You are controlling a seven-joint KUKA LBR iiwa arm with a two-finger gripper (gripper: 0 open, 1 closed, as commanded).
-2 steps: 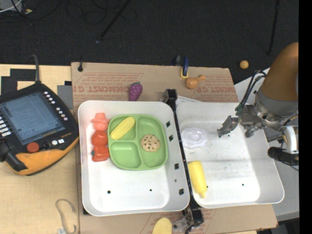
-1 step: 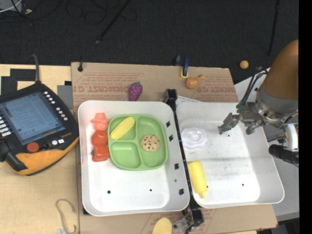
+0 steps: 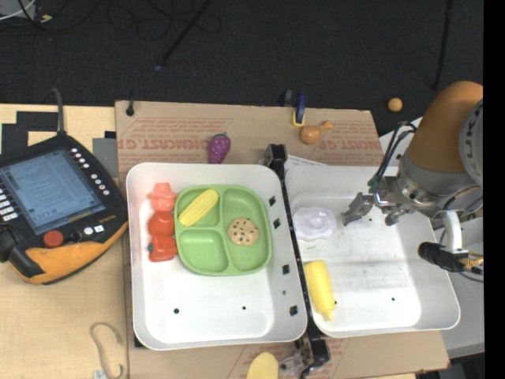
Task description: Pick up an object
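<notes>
A dark floor strewn with cables lies behind the bench [image 3: 63, 322], where a cardboard sheet [image 3: 181, 136] carries two shallow white bins. Taking the green divided plate [image 3: 207, 253] in the left bin [image 3: 205, 318] as landmark: a corn cob [image 3: 196, 206] and a cookie [image 3: 243, 230] lie in its upper compartments, and a red figure [image 3: 162, 223] stands touching its left edge. Right of the plate, across the divider, the right bin [image 3: 394, 306] holds a clear lid-like object [image 3: 314, 222] and, lower, a yellow bottle-shaped toy [image 3: 320, 288]. Farther right, the jaws [image 3: 368, 211] are spread apart, grasping nothing, near the clear object. Far left of the plate sits a control pendant [image 3: 55, 204].
</notes>
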